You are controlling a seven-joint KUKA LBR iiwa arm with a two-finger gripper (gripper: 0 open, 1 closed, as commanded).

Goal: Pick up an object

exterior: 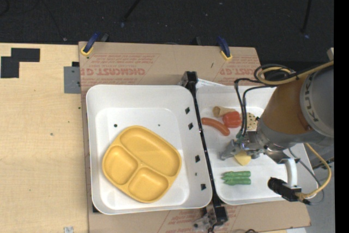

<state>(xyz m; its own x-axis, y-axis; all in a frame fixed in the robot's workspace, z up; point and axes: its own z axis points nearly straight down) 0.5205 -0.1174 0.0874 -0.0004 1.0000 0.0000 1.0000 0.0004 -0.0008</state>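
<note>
1. Over the right bin (305, 193), my claw (238, 151) is low among the objects, just beside a pale yellow piece (243, 159); contact cannot be confirmed.
2. Claw state: cannot tell, the tip is too small and blurred.
3. Other candidates in this bin: green beans (236, 177) near the front, orange sausage (216, 126) and red piece (232, 119) behind.
4. Left bin (98, 101) carries a yellow divided plate (142, 162).
5. Progress, my judgement: approach made; nothing visibly lifted. Grasp and lift remain.
</note>
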